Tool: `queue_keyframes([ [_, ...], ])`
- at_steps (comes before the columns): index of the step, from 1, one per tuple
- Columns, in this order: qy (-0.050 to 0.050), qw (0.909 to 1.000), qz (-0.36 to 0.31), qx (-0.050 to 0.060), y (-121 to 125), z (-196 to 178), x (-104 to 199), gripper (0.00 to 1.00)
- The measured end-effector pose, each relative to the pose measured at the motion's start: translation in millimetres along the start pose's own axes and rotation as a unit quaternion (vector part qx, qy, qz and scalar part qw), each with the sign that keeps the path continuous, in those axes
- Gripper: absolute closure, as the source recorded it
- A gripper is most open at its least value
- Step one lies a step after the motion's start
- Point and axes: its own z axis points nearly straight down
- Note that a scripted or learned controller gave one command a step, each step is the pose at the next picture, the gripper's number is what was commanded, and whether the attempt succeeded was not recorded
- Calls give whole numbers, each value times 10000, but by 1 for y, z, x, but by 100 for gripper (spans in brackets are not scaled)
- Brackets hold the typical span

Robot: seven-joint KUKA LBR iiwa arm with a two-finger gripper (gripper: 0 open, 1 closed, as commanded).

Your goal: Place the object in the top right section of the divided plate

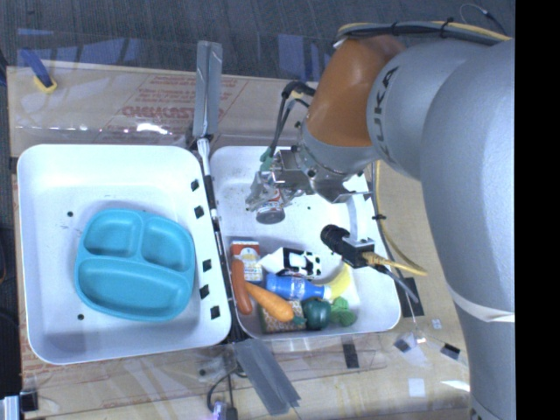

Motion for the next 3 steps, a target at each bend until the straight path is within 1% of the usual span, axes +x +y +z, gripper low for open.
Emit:
queue_keyframes([
  [1, -6, 9988, 482, -12, -5, -27, 0, 100],
  [2, -3, 9944, 1057, 10, 6, 31, 96, 100],
  [3, -9, 9947, 1023, 51, 6, 24, 96, 100],
])
